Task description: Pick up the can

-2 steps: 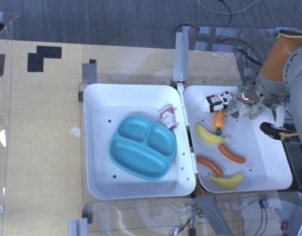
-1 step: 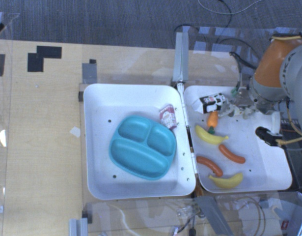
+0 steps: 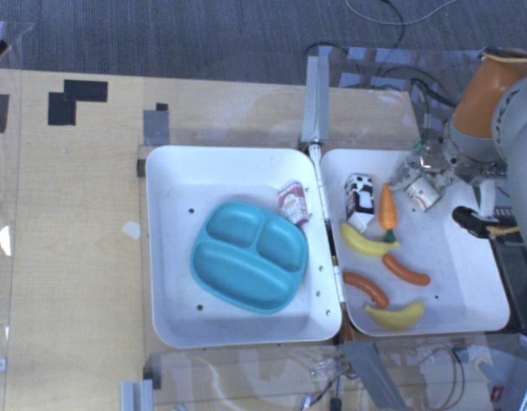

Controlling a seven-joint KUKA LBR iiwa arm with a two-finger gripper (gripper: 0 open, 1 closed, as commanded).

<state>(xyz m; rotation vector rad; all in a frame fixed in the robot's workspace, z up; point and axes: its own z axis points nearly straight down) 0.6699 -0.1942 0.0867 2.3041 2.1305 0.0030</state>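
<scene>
A small white can (image 3: pixel 423 194) with a brownish rim lies tilted at the back of the right bin (image 3: pixel 469 302). My gripper (image 3: pixel 420 171) is directly over it, at its upper left side and touching or nearly touching it. The can's base rests low, near the bin floor. The grey arm with its orange band (image 3: pixel 490 92) comes in from the upper right.
The right bin also holds a black-and-white carton (image 3: pixel 359 197), a carrot (image 3: pixel 387 209), two bananas (image 3: pixel 364 241) (image 3: pixel 395 315) and two sausages (image 3: pixel 405 270) (image 3: pixel 366 288). In the left bin (image 3: pixel 173 255) are a blue divided plate (image 3: pixel 248 255) and a small red-and-white container (image 3: pixel 292 203).
</scene>
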